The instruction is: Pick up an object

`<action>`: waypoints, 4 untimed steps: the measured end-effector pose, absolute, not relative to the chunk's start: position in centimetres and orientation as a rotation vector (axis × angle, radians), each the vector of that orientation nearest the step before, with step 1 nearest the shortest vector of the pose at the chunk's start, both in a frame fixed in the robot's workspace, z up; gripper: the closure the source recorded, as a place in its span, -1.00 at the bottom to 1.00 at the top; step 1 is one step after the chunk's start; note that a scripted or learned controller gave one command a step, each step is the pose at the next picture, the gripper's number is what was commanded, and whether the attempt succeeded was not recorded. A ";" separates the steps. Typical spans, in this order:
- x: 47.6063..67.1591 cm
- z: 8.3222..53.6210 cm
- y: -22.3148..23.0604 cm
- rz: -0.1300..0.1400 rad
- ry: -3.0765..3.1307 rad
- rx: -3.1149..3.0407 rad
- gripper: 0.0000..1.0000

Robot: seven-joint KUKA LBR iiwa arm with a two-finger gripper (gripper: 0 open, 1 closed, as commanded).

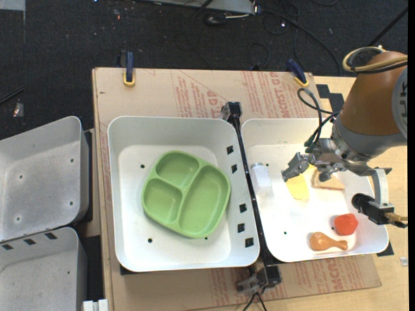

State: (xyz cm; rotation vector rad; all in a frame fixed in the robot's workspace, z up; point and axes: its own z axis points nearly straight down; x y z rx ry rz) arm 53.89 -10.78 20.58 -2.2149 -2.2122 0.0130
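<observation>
1. Yellow block (298,188), smooth and matte with rounded corners, lies on the floor of the right bin (272,235), near that bin's middle.
2. Just above the yellow block hangs the gripper (310,166); its dark metal fingers stand apart, one ending just left of the block's top edge, nothing between them.
3. Right of the yellow block, a flat pale tan piece (329,184), like a slice of bread, lies partly under the gripper.
4. Lower right of the yellow block sit a glossy red rounded object (346,223) and an orange drumstick-shaped toy (328,241), close together.
5. Left of the yellow block, a small clear cylinder (260,171) lies by the bin wall.
6. Further left of the yellow block, the left bin (130,238) holds a green plastic three-compartment plate (187,193).
</observation>
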 end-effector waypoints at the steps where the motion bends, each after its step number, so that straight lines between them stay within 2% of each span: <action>1: 54.2 21.2 -10.8 0.001 -2.222 -2.219 -1.00; 2: 53.2 15.3 -10.8 0.005 -2.216 -2.221 -1.00; 3: 53.4 10.9 -11.2 0.004 -2.217 -2.221 -1.00; 4: 53.4 9.1 -11.1 0.002 -2.219 -2.221 -1.00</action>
